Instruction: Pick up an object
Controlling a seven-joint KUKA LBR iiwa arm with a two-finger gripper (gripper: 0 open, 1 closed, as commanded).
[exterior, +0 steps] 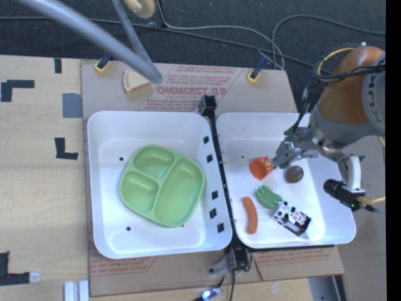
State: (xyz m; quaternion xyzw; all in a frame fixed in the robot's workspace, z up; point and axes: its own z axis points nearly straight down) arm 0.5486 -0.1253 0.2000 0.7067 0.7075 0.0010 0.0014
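Note:
The right bin [238, 127] holds a small red-orange object [260, 167], a brown round object [294, 174], a green knobbly piece [269, 197], an orange sausage-shaped piece [250, 214] and a black-and-white block [292, 218]. My gripper [285, 156] hangs low in that bin, between the red-orange object and the brown round one, close to both. I see nothing held by it.
A green divided plate [162, 184] lies in the left bin [100, 168]. A black divider [216, 168] separates the bins. The arm's orange band [351, 74] looms over the right bin's far right corner. Cables run behind the bench.

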